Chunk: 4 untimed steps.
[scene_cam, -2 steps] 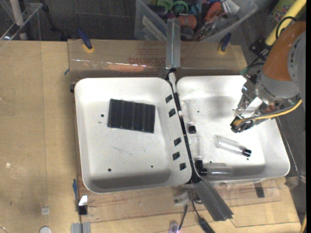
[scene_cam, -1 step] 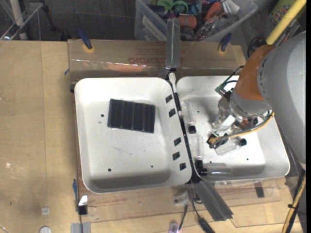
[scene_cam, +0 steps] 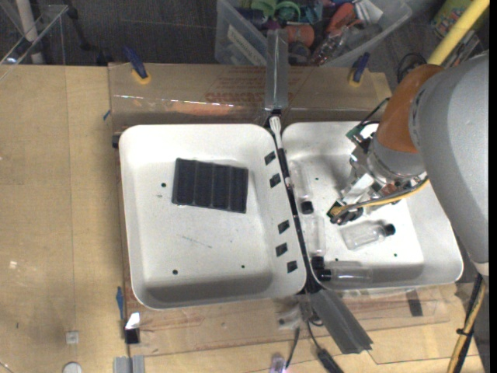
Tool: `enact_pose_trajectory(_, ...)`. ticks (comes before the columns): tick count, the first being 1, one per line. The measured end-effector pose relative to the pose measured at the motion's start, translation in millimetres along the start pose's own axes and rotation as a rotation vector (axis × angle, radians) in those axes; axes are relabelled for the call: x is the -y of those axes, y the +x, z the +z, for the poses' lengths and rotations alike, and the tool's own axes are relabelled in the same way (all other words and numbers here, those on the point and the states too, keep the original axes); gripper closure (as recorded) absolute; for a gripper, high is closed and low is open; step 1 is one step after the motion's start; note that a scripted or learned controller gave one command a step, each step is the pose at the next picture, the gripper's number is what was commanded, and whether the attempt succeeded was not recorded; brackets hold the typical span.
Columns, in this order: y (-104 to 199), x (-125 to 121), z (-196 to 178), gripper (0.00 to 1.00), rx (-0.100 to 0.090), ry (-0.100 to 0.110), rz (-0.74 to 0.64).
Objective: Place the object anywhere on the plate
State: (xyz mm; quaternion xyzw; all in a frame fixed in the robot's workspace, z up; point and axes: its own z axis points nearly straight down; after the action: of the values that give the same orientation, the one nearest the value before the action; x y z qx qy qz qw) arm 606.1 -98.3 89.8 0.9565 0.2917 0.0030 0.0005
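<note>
A black ribbed rectangular plate (scene_cam: 210,185) lies flat in the left bin (scene_cam: 147,270), toward its back. In the right bin (scene_cam: 435,263) a small clear bottle (scene_cam: 363,235) with a black cap lies on its side near the middle. My gripper (scene_cam: 359,191) hangs in the right bin just behind and above that bottle, apart from it. The wrist and arm hide the bin's right rear part.
A black divider (scene_cam: 281,200) with clips runs between the two bins. Another clear tube-like thing with a black end (scene_cam: 335,272) rests against the right bin's front wall. A crate of colourful toys (scene_cam: 311,6) stands behind the bins.
</note>
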Motion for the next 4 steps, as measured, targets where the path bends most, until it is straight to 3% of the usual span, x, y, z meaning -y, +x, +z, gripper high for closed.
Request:
enact_pose_trajectory(2,18.6,-29.6,0.3,1.00,0.000,0.000,0.189)
enact_pose_trajectory(3,17.0,-35.4,-0.1,1.00,-0.003,-0.002,0.370)
enact_pose_trajectory(4,27.5,-40.6,0.5,1.00,0.002,-0.002,0.386)
